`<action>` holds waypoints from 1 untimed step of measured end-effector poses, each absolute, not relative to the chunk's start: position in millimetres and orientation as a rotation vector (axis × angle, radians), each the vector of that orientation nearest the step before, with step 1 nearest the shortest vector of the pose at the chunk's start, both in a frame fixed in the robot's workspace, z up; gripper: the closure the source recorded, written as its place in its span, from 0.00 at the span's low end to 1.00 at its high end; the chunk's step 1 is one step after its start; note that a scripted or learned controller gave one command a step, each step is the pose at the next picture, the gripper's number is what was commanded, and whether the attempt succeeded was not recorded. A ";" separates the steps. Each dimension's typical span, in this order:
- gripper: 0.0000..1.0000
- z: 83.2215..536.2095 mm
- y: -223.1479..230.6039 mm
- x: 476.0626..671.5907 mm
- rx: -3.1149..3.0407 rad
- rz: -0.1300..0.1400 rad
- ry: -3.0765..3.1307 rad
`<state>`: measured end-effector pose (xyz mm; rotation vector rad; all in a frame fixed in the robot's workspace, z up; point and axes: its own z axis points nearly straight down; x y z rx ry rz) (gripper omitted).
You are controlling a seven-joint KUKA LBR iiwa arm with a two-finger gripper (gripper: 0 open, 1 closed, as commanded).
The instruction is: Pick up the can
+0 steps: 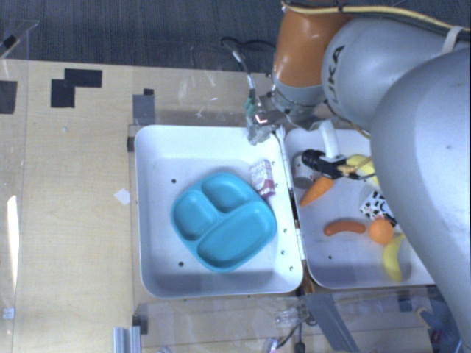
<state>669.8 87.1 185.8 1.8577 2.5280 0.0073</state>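
Can (263, 178) lies beside the blue tray (224, 220) (left bin (154, 271)); fingers' (258, 129) state can't be told.

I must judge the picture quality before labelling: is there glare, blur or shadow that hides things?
Camera view: glare streaks on the clear sheet at the left edge; even light in the left bin, the plate sharp; the can small and slightly soft; the arm looms large and covers part of the right bin.
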 end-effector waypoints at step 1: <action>1.00 223.6 179.3 657.3 2.128 0.007 2.308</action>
